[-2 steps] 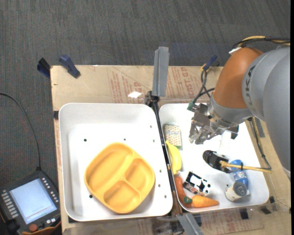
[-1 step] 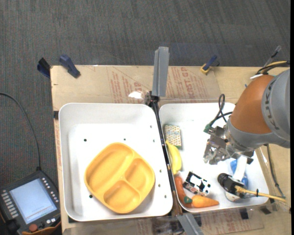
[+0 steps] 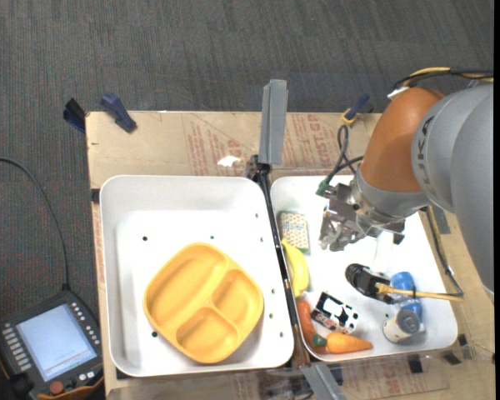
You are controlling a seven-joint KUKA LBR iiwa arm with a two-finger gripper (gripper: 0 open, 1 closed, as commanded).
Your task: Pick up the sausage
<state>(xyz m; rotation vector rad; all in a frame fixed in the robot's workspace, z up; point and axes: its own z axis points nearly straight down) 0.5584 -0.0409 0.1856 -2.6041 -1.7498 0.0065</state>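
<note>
Slantwise, slim sausage (image 3: 305, 318) lies beside tapered carrot (image 3: 347, 344).

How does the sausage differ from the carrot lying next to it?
The sausage is reddish; the carrot is orange, tapered, with a green end. The sausage runs along the left wall of the right bin; the carrot lies along its near wall. Both lie flat in the same corner.

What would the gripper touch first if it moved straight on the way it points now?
Probably the bare floor of the right bin, just beside the banana, not the sausage; depth is unclear.
</note>
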